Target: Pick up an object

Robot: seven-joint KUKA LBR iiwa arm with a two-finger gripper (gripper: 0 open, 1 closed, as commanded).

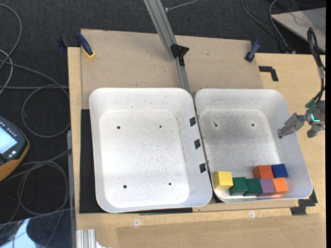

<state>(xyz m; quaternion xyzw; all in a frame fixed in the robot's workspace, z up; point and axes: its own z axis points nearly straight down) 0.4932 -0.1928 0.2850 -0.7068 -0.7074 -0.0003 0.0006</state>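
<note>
Several small blocks lie along the front edge of the right bin point(243, 99): a yellow block point(223, 179), a green block point(239, 185), a dark green block point(253, 186), a purple block point(267, 186), an orange block point(280, 184), a red block point(263, 171) and a blue block point(279, 170). My gripper point(300, 129) hangs over the right bin's right rim, behind the blocks and apart from them. It is open, and nothing sits between its fingers point(288, 126).
The left bin point(103, 102) sits beside the right one on a tan board. A slanted metal rail point(166, 32) runs down from the back to the gap between the bins. Blue clamps point(85, 45) hold the board's back corners. Cables lie on the floor at left.
</note>
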